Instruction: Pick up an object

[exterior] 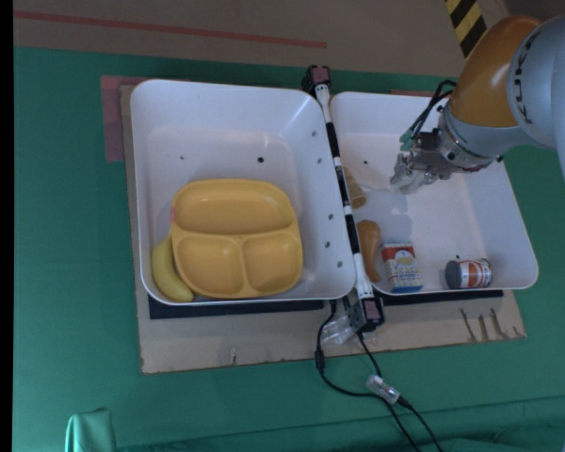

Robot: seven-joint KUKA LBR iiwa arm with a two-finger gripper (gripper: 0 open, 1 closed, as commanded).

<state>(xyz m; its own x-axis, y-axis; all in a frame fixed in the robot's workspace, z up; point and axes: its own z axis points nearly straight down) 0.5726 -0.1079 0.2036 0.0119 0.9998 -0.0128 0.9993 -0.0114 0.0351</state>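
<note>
The right bin (494, 210) holds four small things. One box (403, 266) with a red top and yellow lower part stands near the bin's front wall. One can (468, 273) lies on its side to the box's right, close to the front right corner. One brownish oblong piece (368, 247) lies just to the left of the box, along the divider (344, 213) between the bins, and a second, smaller brownish piece (356, 192) lies further back along that same wall.

The claw (407, 174) hangs over the middle of the right bin, toward its back half. All four things lie apart from it: the box and the larger brown piece sit in front of it, the can in front and off to the right, the smaller brown piece just to its left. Nothing shows between its tips, and I cannot tell whether it is spread or pressed together.

The left bin (217, 121) holds one yellow plate (235, 238) with three sections, and one banana (168, 273) touching the plate's left front edge.
</note>
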